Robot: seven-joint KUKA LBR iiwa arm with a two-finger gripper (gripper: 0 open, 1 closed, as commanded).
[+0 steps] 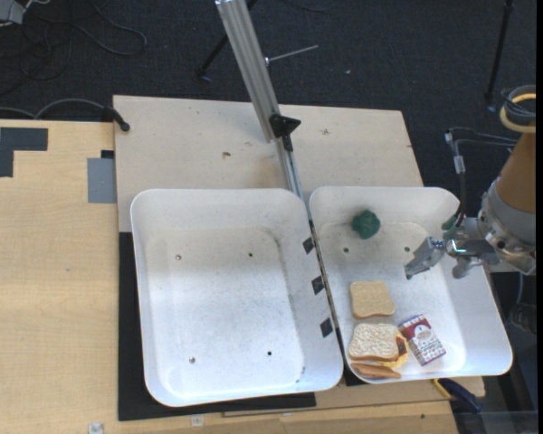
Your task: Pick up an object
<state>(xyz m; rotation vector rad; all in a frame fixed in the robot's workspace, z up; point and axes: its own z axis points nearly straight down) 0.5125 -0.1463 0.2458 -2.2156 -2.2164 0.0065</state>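
Small red-and-white carton (423, 339) in the right bin (475, 360), near its front edge toward the front right corner; there is print on its face but too small to read, no brand legible. No other writing visible on anything.

Gripper (425, 260) hangs over the right bin, near the right edge about midway along it, pointing toward the bin's middle. Cannot tell how far open it is; nothing visible in its hold. Grey arm (511, 215) with orange band enters across the bin's right edge.

Relative to the gripper:
- Green ball (366, 223) lies toward the back edge of the right bin, near the divider side, apart from the gripper, to its back-left in view.
- Bread slice (372, 299) sits in the middle of the bin, in front of and left of the gripper, near but not touching.
- Sandwich (377, 346) at the front edge, just in front of the bread slice, touching or just beside the carton; well apart from the gripper.
- Carton is straight in front of the gripper, well apart.

Left bin (163, 233) sits beside the right one, edges meeting at black clips.
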